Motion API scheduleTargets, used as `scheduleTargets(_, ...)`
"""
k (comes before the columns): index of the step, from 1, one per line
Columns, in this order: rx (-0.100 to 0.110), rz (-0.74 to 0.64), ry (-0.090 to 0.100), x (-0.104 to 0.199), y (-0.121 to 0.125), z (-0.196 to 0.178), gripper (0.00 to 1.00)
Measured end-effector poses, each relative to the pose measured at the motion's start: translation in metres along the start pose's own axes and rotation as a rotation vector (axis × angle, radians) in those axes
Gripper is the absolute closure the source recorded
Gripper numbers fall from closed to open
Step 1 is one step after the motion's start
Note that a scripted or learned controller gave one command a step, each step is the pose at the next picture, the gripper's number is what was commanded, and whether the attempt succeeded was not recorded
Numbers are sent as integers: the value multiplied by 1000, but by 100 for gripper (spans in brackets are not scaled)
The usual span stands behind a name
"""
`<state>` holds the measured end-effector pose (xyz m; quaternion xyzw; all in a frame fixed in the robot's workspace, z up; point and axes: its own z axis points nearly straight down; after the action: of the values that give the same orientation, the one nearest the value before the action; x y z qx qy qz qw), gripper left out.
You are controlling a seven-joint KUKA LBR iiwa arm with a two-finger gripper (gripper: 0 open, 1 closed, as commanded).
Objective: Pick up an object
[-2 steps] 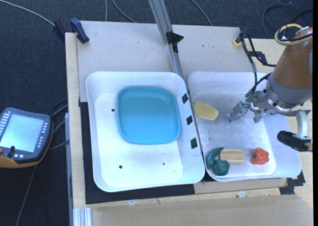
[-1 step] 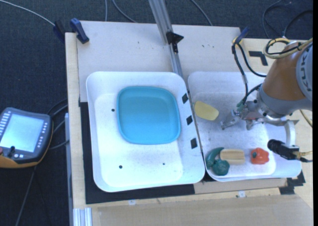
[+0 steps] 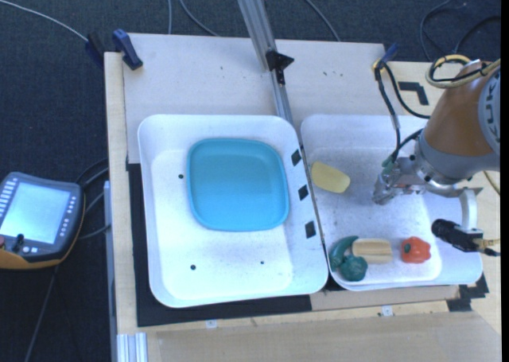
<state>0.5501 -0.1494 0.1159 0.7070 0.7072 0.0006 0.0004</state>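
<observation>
Green toy [image 3: 347, 258] lies nearest; pincer [image 3: 384, 193] hovers above, its state unclear.

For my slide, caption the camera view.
Gripper low in the right bin beside yellow piece; blue plate in left bin.

**Hidden and cut off**

The arm [image 3: 465, 126] runs out of the picture at the right edge, so its upper part is lost. The gripper [image 3: 386, 192] is small and dark against the right bin [image 3: 350, 134]; whether its fingers are spread or closed cannot be told. A green thing [image 3: 347, 258] lies partly behind the tan block [image 3: 372, 251], its shape unclear. The pendant [image 3: 36, 217] is clipped by the left edge.
</observation>
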Motion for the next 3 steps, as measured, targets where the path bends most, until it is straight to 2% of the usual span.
scheduleTargets(2, -3, 0, -1, 1, 1, -85, 100)
scheduleTargets(3, -5, 0, -1, 1, -2, -147, 100)
